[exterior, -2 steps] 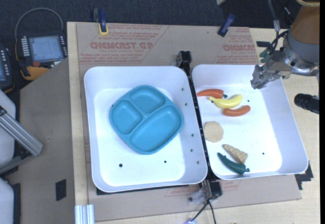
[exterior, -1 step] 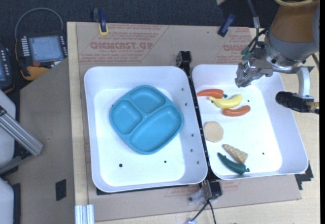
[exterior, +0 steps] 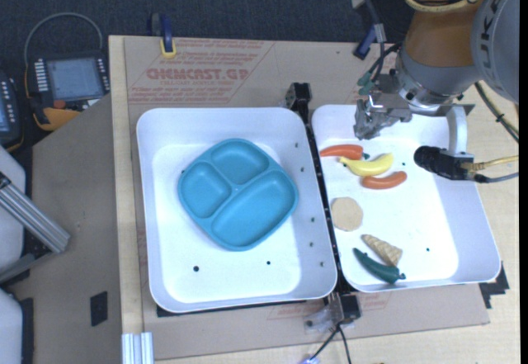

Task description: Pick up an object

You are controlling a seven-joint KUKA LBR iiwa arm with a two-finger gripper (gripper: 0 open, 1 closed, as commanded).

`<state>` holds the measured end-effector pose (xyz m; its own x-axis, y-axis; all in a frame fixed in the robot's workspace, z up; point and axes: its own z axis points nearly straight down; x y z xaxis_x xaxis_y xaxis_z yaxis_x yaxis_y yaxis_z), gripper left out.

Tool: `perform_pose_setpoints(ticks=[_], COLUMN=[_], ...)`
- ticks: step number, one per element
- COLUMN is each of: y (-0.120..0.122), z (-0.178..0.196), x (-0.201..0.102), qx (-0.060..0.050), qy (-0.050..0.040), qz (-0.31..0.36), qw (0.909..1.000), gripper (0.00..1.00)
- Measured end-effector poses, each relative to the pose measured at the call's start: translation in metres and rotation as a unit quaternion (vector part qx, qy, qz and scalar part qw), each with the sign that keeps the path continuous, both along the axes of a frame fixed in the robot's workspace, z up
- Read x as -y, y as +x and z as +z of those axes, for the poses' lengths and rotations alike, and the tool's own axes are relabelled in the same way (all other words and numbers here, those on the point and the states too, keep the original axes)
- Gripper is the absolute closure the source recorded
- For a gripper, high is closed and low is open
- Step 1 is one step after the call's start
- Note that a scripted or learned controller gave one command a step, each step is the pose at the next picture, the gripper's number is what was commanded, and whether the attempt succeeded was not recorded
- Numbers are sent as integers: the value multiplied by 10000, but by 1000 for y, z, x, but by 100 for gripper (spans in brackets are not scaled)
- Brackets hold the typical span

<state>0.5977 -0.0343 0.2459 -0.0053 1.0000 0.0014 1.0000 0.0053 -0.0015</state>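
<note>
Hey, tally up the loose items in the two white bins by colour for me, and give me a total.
Blue: 1, divided plate
Orange-red: 2, upper sausage, lower sausage
Yellow: 1, banana
Tan: 2, round cookie, cone
Dark green: 1, pod
Total: 7
</note>
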Motion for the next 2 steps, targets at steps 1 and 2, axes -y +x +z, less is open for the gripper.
perform_pose_setpoints(ticks=[1,2], y=[-4,0], z=[3,-9], x=[-51,-102], qx=[0,-7], qy=[5,0], qz=[5,2], qw=[10000,10000], gripper=[100,100])
